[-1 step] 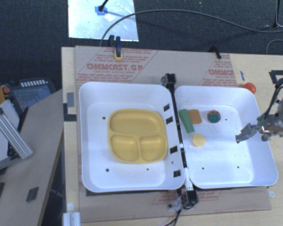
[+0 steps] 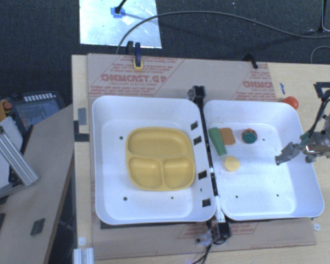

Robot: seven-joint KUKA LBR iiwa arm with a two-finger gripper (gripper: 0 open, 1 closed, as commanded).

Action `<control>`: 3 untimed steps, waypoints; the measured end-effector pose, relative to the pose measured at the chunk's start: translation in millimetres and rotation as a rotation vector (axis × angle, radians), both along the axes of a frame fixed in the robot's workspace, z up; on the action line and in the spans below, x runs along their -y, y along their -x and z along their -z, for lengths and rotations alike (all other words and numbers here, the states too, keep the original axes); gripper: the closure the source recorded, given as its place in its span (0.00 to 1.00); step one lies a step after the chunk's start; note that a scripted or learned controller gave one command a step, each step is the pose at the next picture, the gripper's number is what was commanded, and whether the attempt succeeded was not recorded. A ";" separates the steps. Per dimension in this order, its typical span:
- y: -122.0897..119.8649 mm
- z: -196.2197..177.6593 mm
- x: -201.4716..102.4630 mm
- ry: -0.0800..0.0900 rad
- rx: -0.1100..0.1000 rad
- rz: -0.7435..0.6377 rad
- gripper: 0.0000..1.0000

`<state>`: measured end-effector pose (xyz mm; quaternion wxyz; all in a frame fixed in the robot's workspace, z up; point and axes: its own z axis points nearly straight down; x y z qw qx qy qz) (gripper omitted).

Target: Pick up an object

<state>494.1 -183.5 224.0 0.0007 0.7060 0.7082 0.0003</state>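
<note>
The right bin (image 2: 297,202) holds a green cylinder (image 2: 216,140), an orange block (image 2: 227,136), a small teal and red ball (image 2: 249,136) and a pale yellow round piece (image 2: 231,163). My gripper (image 2: 290,152) reaches in from the right edge and hovers over the right part of that bin, well right of the objects. Nothing shows between its fingers.
The left bin (image 2: 107,199) carries a yellow divided tray (image 2: 159,157). An orange ball (image 2: 290,101) rests on the bench beyond the right bin's far corner. A black divider with clips (image 2: 204,147) runs between the bins. Cables cross the dark floor behind.
</note>
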 end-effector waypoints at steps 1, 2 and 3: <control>0.2 62.9 0.7 -0.002 -0.005 0.002 0.00; 4.9 124.9 0.1 -0.002 -0.005 0.002 0.00; 4.4 140.2 -0.2 -0.001 -0.002 0.002 0.00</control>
